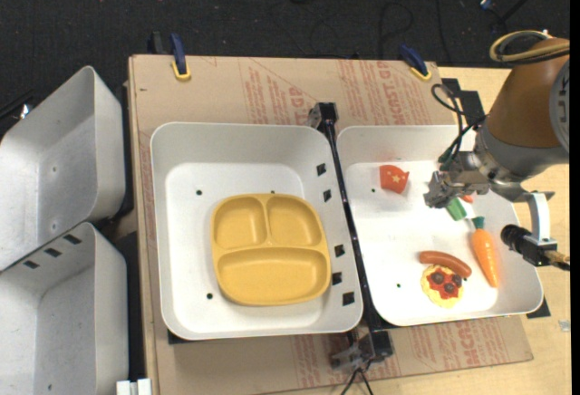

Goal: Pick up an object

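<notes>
From my remote station I see the grey claw [444, 191] low over the right white shallow bin [381, 293], in its upper part. If it is apart or together, I cannot tell; the end is dark and blurred from this angle. Nothing shows between it, so I do not count anything as held.

Just beside the claw, touching or almost touching its lower right side, lies a small green piece [456, 209], maybe a toy vegetable; part of it is hidden. To the left of the claw, near, sits a small red toy block with a pale mark [393, 178]. Below and to the right lies an orange plastic carrot with green top [485, 255]. Further below are a red-brown toy sausage [445, 262] and, touching it, a round yellow toy pizza with red dots [443, 285]. Well apart to the left, the other white bin [181, 293] carries a yellow divided plastic tray [270, 249].

I judge the green piece is the target, as the nearest. It looks light, stiff and smooth, so it may slip or skid on the bin floor. I would take it across the narrow width, at the middle.
</notes>
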You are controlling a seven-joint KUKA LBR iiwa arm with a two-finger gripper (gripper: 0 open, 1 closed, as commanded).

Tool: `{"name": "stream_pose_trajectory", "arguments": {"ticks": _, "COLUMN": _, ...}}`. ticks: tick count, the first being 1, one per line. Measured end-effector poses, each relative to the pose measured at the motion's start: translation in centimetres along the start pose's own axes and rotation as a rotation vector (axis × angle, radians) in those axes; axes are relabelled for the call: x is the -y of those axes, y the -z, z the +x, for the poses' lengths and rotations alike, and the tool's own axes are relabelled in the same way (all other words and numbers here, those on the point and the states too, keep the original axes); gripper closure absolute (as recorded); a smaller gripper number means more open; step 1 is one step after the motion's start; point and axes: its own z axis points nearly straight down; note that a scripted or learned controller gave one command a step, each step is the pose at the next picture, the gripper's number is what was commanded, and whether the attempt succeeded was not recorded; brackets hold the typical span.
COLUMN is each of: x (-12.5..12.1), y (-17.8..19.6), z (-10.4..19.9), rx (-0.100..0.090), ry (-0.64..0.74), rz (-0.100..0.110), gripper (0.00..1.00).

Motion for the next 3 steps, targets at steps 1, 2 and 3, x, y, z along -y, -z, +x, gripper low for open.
{"name": "stream_pose_trajectory", "arguments": {"ticks": 1, "x": 0.2, "y": 4.4, "z": 0.5, "rx": 0.0, "ry": 0.001, "rz": -0.002, "gripper": 1.0}}
{"name": "stream_pose_trajectory", "arguments": {"ticks": 2, "x": 1.0, "y": 9.5, "z": 0.9, "rx": 0.0, "ry": 0.001, "rz": -0.002, "gripper": 1.0}}
{"name": "stream_pose_trajectory", "arguments": {"ticks": 3, "x": 0.9, "y": 12.4, "z": 0.9, "rx": 0.0, "ry": 0.001, "rz": 0.001, "gripper": 1.0}}
